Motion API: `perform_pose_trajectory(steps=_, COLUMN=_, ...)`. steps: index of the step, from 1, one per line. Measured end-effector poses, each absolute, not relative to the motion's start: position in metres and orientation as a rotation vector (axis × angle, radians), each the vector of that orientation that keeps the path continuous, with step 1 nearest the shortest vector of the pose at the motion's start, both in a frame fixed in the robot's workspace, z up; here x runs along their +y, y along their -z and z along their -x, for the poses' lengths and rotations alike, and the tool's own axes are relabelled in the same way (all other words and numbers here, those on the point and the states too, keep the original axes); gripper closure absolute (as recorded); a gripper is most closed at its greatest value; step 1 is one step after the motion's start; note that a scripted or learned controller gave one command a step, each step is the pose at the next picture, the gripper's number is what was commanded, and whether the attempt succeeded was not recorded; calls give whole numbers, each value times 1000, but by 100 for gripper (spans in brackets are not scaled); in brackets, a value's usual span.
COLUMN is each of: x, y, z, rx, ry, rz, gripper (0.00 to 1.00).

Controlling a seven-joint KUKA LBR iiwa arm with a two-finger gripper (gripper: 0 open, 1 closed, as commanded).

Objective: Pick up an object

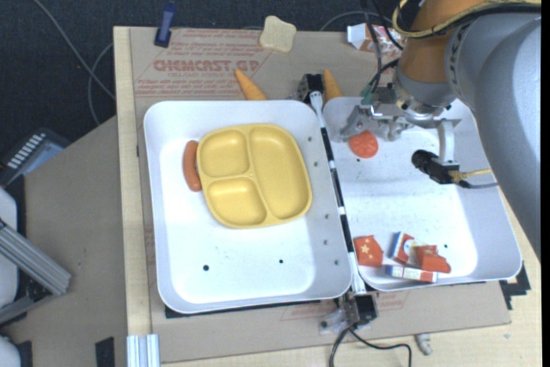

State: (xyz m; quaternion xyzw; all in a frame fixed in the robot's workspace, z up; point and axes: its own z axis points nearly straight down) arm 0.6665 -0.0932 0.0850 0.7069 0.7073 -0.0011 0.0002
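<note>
The claw (pixel 371 123) hung over the red ball (pixel 363 145) in the right bin (pixel 481 211) (its state could not be told); it should descend centred, straddling the ball before closing.

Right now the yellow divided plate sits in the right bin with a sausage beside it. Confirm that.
Not quite: the camera view shows the yellow divided plate in the left bin, not the right one. The sausage does lie beside it, along its left edge.
</note>
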Motion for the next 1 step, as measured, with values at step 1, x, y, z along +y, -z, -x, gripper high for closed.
perform_pose_trajectory(steps=1, x=-95, y=-85, z=-666, rx=2221, ry=3, rz=-2221, gripper=0)
